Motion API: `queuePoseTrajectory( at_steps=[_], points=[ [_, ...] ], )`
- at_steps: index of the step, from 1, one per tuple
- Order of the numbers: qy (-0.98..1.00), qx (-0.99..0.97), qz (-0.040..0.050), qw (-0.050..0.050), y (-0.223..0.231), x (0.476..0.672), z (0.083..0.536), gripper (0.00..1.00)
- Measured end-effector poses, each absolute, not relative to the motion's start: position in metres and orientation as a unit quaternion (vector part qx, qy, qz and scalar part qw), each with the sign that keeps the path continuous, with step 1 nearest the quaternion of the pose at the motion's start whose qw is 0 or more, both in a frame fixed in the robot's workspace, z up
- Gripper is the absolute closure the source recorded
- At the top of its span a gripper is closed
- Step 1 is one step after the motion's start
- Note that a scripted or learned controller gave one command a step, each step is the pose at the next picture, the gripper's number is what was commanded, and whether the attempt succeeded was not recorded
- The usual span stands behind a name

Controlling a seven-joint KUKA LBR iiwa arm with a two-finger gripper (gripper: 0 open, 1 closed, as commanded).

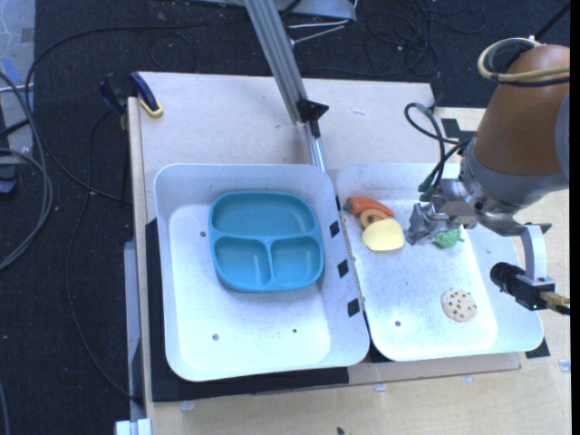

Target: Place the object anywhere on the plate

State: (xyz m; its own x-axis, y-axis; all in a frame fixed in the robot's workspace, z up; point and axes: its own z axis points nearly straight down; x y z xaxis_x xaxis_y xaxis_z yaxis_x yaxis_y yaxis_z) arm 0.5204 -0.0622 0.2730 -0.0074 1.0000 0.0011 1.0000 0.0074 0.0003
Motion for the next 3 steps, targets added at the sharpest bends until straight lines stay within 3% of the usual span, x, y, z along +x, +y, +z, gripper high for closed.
queuePoseTrajectory(
  at_steps=[3],
  points=[
    [-0.71,-0.704,-0.0005,0.0,0.093,0.524,0.26,1.0]
  ],
)
